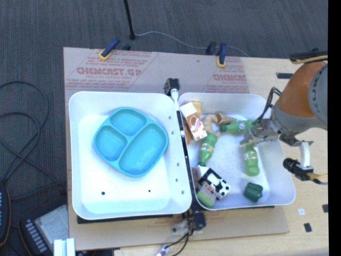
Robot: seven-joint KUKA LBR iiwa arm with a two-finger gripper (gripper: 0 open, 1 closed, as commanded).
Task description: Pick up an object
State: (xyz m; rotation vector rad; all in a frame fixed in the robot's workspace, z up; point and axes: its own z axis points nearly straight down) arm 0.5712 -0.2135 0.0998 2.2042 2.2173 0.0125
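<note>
A single fixed camera is mounted above the bench (298, 73) and looks down at a slant. Its field covers both white bins side by side: the left bin (85, 159) and the right bin (277, 180). The far edge of the bench lies toward the top of the frame, with dark carpet (53, 20) beyond it. The arm (301, 97) enters from the right edge. The standoff is moderate, so the whole board under the bins is included.

- The grey arm (311, 103) reaches in from the right edge, its orange band rounded and uppermost.
- Its wrist bends down and leftward, toward the view's centre.
- The tool (254, 136) hangs low at the arm's left end, dark metal parts pointing left.
</note>
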